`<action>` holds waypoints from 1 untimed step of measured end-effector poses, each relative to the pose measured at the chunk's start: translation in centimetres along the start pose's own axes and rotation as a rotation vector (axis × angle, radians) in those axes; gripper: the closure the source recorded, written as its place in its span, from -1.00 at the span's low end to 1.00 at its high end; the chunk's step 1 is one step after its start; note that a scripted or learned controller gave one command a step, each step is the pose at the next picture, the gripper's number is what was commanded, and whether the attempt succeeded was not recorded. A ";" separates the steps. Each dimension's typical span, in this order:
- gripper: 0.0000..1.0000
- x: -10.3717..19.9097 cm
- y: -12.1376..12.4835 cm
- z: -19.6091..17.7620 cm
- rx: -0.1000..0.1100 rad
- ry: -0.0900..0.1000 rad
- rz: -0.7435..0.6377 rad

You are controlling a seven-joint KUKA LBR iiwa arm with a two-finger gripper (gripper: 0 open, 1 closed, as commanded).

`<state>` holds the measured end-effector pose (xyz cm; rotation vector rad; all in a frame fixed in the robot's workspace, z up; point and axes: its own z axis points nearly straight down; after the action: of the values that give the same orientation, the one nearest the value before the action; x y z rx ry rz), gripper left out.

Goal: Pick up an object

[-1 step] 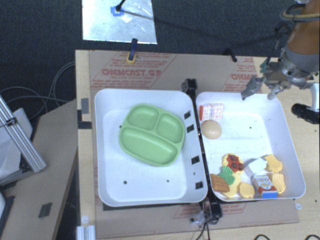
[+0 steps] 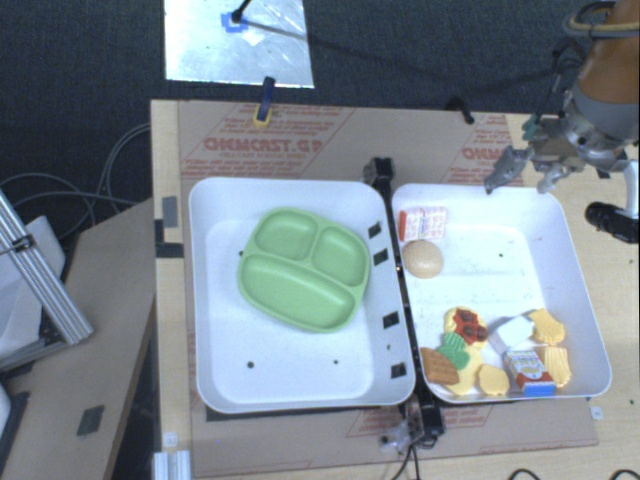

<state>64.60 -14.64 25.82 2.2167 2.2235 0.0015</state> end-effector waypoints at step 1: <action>-1.00 -0.3 -0.8 5.8 0.005 0.001 0.002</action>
<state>63.76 -14.95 20.05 2.2215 2.2244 -0.0029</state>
